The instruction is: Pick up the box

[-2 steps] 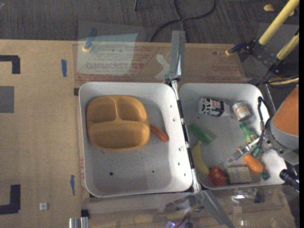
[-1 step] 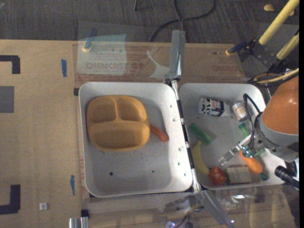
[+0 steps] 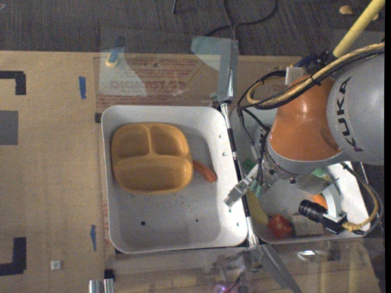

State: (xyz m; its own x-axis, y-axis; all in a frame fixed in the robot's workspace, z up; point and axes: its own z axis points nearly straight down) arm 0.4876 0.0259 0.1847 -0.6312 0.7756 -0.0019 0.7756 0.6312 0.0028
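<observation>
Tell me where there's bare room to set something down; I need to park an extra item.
The left bin has bare floor below the yellow tray and carrot. The right bin is crowded by the arm, gripper and small items.

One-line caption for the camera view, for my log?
KUKA arm over the right bin; orange divided tray in the left bin.

Even overhead light, soft shadows; mild glare on clear panels; lower edge perhaps blurred.

The left bin's (image 3: 122, 237) lower half lies open; the yellow tray (image 3: 149, 156) and carrot (image 3: 204, 171) crowd its upper part.
</observation>
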